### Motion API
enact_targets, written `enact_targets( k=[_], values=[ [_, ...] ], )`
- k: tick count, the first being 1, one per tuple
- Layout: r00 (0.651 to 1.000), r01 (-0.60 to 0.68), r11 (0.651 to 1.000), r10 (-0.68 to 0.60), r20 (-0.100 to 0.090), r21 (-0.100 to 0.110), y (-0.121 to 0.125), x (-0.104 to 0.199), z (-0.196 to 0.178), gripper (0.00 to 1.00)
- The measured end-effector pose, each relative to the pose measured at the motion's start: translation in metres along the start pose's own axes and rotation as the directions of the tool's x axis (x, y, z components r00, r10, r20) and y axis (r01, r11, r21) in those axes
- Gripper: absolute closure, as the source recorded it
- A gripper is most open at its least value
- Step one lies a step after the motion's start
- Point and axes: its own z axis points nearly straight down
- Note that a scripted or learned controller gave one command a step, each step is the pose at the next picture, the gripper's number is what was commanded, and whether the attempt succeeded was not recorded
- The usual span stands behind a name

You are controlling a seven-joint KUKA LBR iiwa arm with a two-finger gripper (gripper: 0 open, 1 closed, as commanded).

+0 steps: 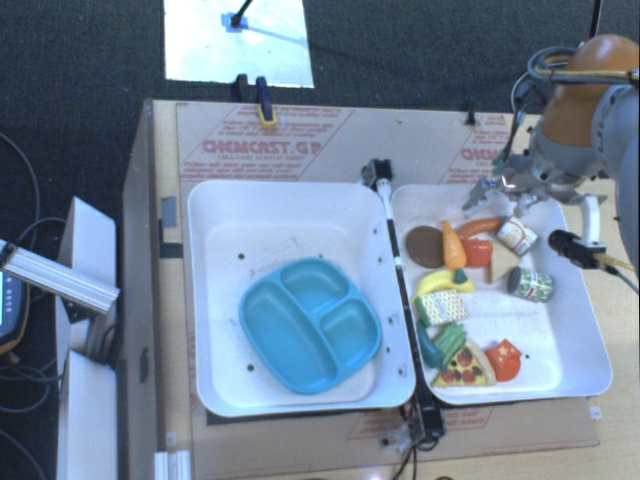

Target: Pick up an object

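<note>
Nearest: pizza slice (466, 366) and strawberry (504, 358) at the front of the right bin (585, 363). Beyond them, green can (529, 284), corn (442, 281), carrot (454, 243), brown disc (425, 246). Left bin (215, 268) holds a blue divided plate (310, 323). Farthest: my pincer (497, 192) over the right bin's back rim, fingers spread, nothing between them, close to the sausage (478, 227) and small tin (516, 235).

Arm (590, 108): grey casing, rounded orange band above wrist. Dark cables looped beside band. Gripper (498, 190): pale metallic fingers, apparently thin; detail blurred.
</note>
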Motion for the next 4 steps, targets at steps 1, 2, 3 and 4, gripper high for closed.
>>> enact_targets(
  k=[1, 2, 3, 4],
  values=[
    [1.000, 0.001, 1.000, -0.001, -0.001, -0.002, -0.026, 0.034, 0.050, 0.00],
    [1.000, 0.000, 1.000, 0.000, 0.000, 0.000, 0.000, 0.007, -0.013, 0.00],
    [1.000, 0.000, 1.000, 0.000, -0.001, -0.002, -0.031, 0.025, 0.051, 0.00],
    [1.000, 0.001, 1.000, -0.001, -0.002, 0.000, -0.032, 0.025, 0.041, 1.00]
  ],
)
